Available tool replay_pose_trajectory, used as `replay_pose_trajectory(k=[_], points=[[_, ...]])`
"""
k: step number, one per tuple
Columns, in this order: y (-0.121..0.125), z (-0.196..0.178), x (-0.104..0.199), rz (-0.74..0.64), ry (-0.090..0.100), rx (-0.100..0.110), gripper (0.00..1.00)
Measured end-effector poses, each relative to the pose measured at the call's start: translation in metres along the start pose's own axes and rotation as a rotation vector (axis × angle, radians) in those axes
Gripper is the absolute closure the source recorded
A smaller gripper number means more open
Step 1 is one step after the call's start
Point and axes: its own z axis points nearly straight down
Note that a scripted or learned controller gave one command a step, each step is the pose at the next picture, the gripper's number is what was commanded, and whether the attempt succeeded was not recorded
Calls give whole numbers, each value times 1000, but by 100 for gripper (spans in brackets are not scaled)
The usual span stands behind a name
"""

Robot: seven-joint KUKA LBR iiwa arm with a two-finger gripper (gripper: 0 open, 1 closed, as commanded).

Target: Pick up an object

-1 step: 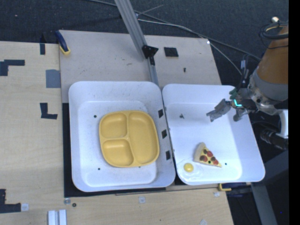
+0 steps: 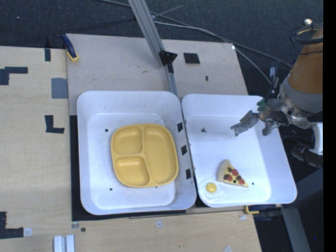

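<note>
Progress on the pick looks early: nothing has been lifted yet, as far as the camera view shows. The gripper (image 2: 255,123) hangs over the upper right part of the right bin (image 2: 273,193), its two grey fingers splayed apart with bare white bin floor showing between them, so it is open and has hold of nothing. The likeliest target, a toy pizza slice (image 2: 231,174), lies flat on the floor of that same bin, toward its near side and well apart from the fingers. Just beside the slice, to its lower left, sits a small yellow round piece (image 2: 211,188); whether the two touch cannot be told. The slice is a wedge whose long axis runs on a slant, from its pale crust end at the upper left down to its narrow tip at the lower right, so it points toward the bin's near right corner. The left bin (image 2: 86,140) bears a yellow divided plate (image 2: 144,155), lying flat, a broad thing that seems a poor fit for these fingers. What remains, then, is nearly the whole task: the arm must bring the gripper across and down over the slice, probably turn the fingers to close across the narrower width of the wedge, shut on it, and raise it clear of the bin.
</note>
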Motion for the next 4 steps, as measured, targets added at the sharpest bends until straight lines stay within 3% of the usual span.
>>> replay_pose_trajectory(k=[3,4], points=[[4,142,8,0,0,5,0],[4,130,8,-1,1,2,100]])
